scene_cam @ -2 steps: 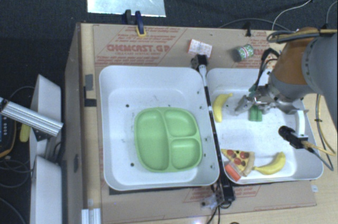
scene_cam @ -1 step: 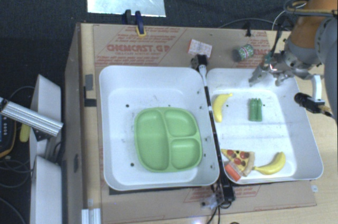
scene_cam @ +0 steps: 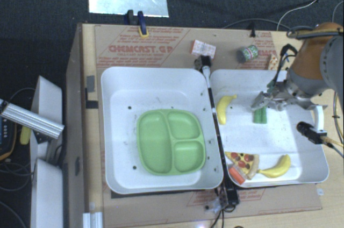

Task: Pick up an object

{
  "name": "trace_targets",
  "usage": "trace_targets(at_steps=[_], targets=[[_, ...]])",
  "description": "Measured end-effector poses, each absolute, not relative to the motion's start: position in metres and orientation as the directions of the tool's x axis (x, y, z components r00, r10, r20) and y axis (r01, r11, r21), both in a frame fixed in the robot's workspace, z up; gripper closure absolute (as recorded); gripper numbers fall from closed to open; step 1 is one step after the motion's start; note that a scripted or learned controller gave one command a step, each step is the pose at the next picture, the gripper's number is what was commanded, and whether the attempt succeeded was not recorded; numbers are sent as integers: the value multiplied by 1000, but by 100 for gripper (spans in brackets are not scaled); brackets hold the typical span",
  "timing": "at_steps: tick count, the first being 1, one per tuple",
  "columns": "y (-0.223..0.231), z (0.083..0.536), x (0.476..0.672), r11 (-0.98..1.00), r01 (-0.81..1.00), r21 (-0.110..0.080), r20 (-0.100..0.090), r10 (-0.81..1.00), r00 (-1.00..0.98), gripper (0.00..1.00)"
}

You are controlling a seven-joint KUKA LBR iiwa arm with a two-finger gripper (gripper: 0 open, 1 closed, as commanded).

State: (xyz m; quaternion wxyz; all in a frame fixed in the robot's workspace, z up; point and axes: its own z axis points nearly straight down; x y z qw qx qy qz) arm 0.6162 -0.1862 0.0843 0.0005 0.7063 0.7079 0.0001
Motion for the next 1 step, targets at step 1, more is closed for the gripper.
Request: trace_targets(at_steps=[1], targets=[[-171, 97, 568, 1, 1000, 1, -1, 1000, -1, 0]])
